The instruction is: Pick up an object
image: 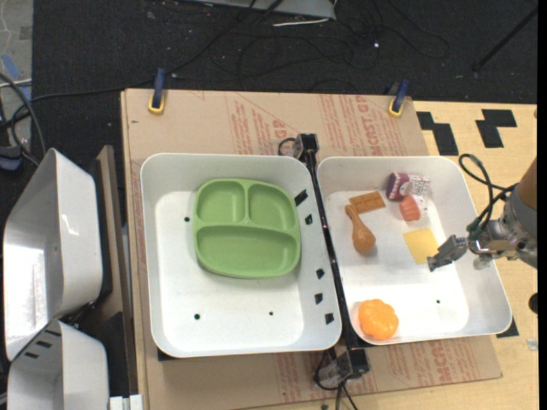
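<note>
Two shallow white bins sit side by side on the bench [256, 118], and all the loose candidates for picking lie in the right bin [487, 306]. The left bin [162, 254] carries a green divided plate [248, 227], lying flat and apart from everything else.

Nothing appears to be lifted yet. In the right bin an orange fruit-like ball [378, 319] rests near the near-left corner, a yellow block [420, 244] lies toward the middle-right, and a brown drumstick-shaped toy [361, 231] lies left of it with a flat tan piece [367, 202] touching or just beside its far end. A small pink-red item [411, 209] and a purple-and-white wrapped item [403, 184] sit near the far wall, close together.

The gripper [466, 248] reaches in from the right over the right side of this bin, its dark tip just beside the yellow block's right edge. At this slant and size, whether its fingers stand open or closed cannot be told, and no object is visible between them.

As a judgement, the task stands at the approach stage: the arm is positioned over the bin, likely nearest to the yellow block, but the grasp and the lift both remain to be done. Every object still looks settled on the bin floor.
</note>
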Motion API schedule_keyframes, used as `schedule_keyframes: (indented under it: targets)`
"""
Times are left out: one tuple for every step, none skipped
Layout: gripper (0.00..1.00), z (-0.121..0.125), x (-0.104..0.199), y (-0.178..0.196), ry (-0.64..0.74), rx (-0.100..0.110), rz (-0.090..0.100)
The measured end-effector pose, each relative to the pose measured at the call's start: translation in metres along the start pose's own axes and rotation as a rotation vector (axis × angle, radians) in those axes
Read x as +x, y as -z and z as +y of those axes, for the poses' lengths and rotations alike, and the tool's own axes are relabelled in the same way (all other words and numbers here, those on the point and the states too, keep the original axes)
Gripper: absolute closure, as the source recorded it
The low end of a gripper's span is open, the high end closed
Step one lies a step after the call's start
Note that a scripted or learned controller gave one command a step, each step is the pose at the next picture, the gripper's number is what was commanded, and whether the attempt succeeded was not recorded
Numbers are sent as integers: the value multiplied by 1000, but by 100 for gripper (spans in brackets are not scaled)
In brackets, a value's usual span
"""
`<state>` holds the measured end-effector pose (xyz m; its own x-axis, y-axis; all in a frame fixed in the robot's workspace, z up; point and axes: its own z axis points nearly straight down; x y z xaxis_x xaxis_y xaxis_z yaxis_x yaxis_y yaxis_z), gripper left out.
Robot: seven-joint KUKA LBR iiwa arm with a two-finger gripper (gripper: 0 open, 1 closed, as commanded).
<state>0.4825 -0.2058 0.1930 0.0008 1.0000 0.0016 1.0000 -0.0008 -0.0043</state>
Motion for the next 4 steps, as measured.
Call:
schedule_keyframes:
  targets:
    - [0, 4, -3, -62, -1, 1, 0]
    - [0, 4, -2, -103, -1, -1, -1]
    - [100, 5, -2, -91, -2, -5, -2]
    - [100, 10, 8, -36, 5, -9, -3]
